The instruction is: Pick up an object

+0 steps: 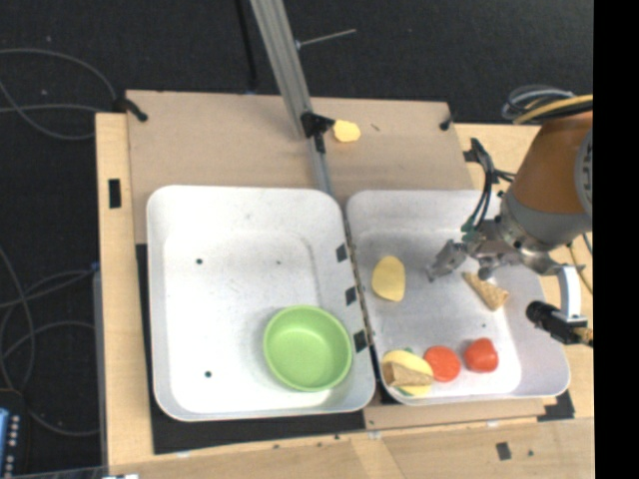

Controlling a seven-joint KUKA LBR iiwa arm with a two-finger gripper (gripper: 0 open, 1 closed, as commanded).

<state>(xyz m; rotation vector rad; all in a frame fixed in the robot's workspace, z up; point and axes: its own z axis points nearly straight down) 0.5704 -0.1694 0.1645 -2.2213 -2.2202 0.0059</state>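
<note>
Camera view: we see the pincer point(469, 257) low over the right bin point(439, 213), and we cannot tell how far open it is. A tan block point(488, 292) lies just beside it (nothing visibly gripped). Nearby lies a yellow piece point(389, 278); the left bin point(200, 228) holds a green bowl point(308, 347).

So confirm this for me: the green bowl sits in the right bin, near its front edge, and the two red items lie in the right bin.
Not quite. The camera view shows the green bowl in the left bin, near its front edge. The two red items do lie in the right bin.
</note>
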